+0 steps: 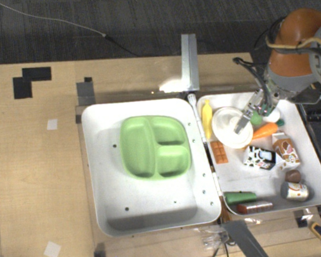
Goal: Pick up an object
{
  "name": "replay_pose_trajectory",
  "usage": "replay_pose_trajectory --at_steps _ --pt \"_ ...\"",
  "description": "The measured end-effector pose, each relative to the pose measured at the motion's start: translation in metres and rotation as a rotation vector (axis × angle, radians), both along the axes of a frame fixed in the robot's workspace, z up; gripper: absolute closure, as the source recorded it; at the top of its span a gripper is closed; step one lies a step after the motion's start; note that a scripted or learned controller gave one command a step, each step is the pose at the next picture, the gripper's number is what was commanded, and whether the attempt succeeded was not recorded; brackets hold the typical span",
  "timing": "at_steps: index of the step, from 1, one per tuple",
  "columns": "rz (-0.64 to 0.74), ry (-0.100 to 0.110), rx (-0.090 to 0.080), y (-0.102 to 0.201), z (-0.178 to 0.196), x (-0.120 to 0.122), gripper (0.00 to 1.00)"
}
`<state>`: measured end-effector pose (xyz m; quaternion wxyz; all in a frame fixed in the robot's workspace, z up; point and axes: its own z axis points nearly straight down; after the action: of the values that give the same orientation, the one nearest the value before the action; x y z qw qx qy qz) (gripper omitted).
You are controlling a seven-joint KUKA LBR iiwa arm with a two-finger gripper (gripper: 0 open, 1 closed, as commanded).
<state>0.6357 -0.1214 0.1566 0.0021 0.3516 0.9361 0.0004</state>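
Hovering gripper [249, 115] over white bowl [229, 128]

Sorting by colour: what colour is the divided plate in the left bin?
Light green; the divided plate shows clearly in the camera view.

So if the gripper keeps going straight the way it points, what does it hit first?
Likely the white bowl: the gripper slants down-left over its rim, beside the carrot. Depth is unclear.

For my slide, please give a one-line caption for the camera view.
KUKA arm's gripper over a white bowl in the cluttered right bin; green plate in the left bin.
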Motion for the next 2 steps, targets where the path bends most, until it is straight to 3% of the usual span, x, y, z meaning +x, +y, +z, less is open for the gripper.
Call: replay_pose_trajectory --at_steps 1,2 --pt "0.071 -0.017 -0.005 -0.023 -0.043 -0.025 0.00" --pt "0.040 -0.045 -0.022 0.005 -0.047 -0.028 0.00"
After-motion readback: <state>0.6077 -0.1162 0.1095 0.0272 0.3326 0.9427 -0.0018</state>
